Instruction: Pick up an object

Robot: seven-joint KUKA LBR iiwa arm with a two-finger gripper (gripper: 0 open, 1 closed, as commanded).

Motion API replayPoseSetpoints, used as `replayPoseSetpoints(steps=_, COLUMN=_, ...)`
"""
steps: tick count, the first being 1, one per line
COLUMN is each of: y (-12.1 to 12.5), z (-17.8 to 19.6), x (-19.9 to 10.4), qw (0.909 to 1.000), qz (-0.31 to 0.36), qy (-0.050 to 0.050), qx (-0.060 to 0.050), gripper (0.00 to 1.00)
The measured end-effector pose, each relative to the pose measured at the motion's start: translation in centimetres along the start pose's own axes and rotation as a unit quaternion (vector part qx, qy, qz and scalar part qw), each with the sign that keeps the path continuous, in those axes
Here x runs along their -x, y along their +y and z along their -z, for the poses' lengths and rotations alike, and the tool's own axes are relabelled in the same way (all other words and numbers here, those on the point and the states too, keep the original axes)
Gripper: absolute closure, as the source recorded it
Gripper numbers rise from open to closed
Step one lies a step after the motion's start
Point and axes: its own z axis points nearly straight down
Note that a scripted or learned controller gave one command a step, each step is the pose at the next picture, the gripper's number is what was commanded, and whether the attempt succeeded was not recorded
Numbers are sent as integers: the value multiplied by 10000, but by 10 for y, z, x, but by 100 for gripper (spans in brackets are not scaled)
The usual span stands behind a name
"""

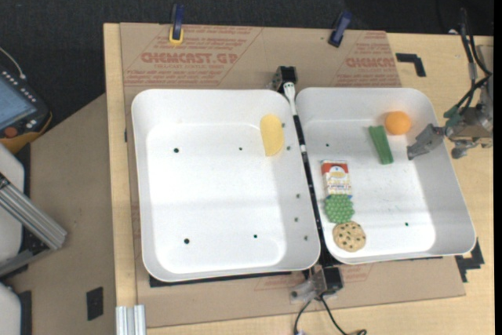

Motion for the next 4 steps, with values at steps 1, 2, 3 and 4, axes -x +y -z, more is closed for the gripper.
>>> replayPoseSetpoints(steps=1, y=1, z=11, x=0, qw=10000, qz=2, qy=-9, qx=18, gripper=100)
replayPoseSetpoints(steps=2, y=40, z=53, x=-10, qw=10000, qz=20, qy=-11, qx=39, gripper=100)
replayPoseSetpoints(steps=3, y=55, z=141, x=-43, qw=10000, qz=28, qy=-13, qx=64, gripper=100)
replayPoseSetpoints(steps=4, y=83, z=134, x=-61, qw=10000, qz=17, qy=-10, qx=24, gripper=100)
